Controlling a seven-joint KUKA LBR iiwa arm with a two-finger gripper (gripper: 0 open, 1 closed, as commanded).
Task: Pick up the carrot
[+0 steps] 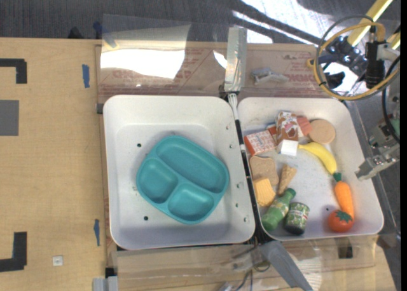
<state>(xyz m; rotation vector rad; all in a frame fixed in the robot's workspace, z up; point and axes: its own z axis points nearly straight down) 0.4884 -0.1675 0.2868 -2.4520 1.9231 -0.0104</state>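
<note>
The carrot [344, 198] is orange with a small green top. It lies in the right bin [372, 220] near the right wall, with its green end pointing away from me. A red tomato [340, 221] touches its near tip, and a yellow banana [322, 156] lies just beyond its green end. A grey metal piece that looks like my gripper [374, 164] hangs over the bin's right rim, a little up and to the right of the carrot, apart from it.
The right bin also holds a green bottle [277, 211], a dark can [297, 216], crackers and bread [264, 170], red packets [287, 126] and a round tan piece [322, 131]. A teal divided plate [182, 178] lies in the left bin [121, 156]. Cables [346, 61] hang at the top right.
</note>
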